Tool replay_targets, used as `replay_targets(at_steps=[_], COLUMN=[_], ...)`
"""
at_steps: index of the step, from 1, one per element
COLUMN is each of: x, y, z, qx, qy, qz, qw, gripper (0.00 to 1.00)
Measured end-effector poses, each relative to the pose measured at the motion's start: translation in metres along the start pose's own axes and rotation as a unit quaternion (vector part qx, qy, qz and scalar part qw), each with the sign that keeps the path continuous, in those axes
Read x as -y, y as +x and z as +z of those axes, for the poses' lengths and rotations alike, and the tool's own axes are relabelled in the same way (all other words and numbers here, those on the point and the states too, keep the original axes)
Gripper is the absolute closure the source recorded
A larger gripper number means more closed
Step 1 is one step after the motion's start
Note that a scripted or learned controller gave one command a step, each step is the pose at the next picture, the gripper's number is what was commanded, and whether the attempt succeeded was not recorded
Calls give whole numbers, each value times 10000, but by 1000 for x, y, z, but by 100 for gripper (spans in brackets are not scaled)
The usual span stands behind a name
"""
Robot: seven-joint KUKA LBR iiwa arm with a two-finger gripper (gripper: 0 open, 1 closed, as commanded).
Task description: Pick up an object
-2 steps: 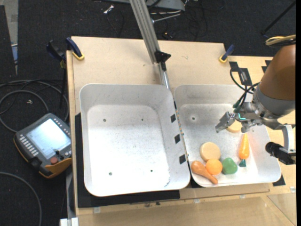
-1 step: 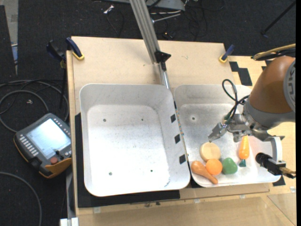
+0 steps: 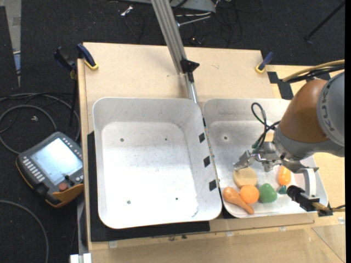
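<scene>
The wooden counter [image 3: 142, 70] carries two shallow white bins side by side. The left bin [image 3: 107, 147] lies well away from the fingers, across the shared rim. The right bin [image 3: 230, 116] has the grey and orange arm [image 3: 310, 119] reaching into it. The fingers [image 3: 249, 159] hang low over this bin, spread slightly apart with nothing seen between them. Just below the fingers sits a pale tan block [image 3: 245, 177]. Below that rests an orange ball [image 3: 249, 193], touching an orange gourd-shaped piece [image 3: 235, 197] beside it. A green piece [image 3: 267, 193] lies past the ball, and a small yellow-orange piece [image 3: 284, 175] sits near the wrist.
</scene>
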State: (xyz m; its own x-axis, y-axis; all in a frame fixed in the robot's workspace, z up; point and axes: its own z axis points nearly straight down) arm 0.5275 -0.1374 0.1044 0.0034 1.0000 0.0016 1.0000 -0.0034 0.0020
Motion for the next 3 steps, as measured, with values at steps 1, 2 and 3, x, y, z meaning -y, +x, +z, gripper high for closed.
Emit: replay_targets(at_steps=[1,2,3], x=[0,-2,-7], y=[0,-5,0], z=[-11,-54,-98], qx=[7,13,15], qy=[4,-5,-17], qz=[-10,-24,-37], qw=[10000,10000,10000], gripper=[100,100,100])
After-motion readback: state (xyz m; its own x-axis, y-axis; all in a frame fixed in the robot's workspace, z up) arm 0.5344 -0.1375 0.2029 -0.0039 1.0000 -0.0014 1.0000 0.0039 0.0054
